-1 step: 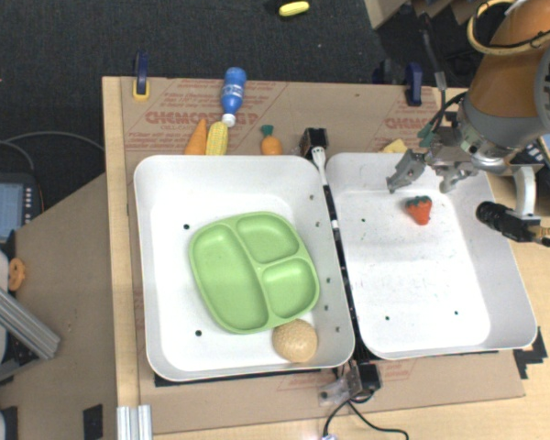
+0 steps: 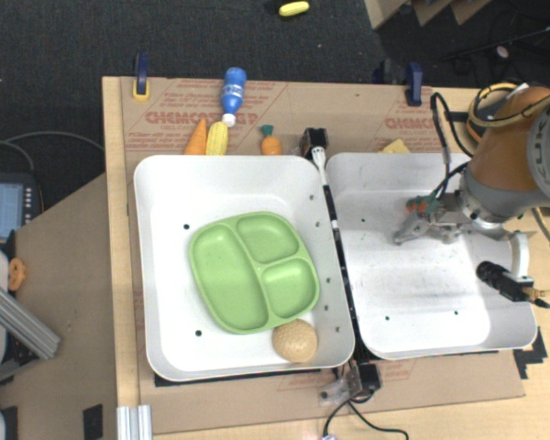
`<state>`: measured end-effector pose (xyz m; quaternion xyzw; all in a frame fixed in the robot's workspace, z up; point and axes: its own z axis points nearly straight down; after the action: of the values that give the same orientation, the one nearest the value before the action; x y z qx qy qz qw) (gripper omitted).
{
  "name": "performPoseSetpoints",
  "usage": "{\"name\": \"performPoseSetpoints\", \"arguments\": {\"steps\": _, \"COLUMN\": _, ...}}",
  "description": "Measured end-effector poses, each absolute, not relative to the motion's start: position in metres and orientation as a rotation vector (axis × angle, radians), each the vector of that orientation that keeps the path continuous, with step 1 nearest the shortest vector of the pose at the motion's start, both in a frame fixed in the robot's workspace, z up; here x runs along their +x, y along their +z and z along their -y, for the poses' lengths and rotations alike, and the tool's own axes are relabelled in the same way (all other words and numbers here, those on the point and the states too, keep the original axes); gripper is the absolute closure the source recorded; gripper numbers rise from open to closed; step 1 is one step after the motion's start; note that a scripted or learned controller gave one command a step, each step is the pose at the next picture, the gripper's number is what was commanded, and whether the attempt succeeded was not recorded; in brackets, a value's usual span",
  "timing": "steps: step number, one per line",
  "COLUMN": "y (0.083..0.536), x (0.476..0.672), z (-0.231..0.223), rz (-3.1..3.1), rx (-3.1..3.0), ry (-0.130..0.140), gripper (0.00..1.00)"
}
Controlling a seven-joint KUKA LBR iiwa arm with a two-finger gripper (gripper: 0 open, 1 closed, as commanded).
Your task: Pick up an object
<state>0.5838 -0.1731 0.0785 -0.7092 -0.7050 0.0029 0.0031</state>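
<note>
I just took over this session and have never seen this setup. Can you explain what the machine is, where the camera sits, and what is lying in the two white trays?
This is a single camera fixed above the bench, looking down at a slant. The grey robot arm with an orange band reaches in from the right, and its gripper sits over the right shallow white bin. I see nothing between its fingers. The left shallow white bin holds a green plastic divided plate and a tan round ball-like object touching the plate's near edge. Behind the bins, small toy items lie on the cardboard: a blue and white bottle, a yellow corn cob and small orange carrots.
</note>
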Motion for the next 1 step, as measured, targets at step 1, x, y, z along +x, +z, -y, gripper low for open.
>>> {"name": "performPoseSetpoints", "arguments": {"steps": 1, "y": 0.0856, "x": 0.6597, "z": 0.1311, "rz": 2.232, "rx": -2.218, "ry": -0.008, "gripper": 0.0}}
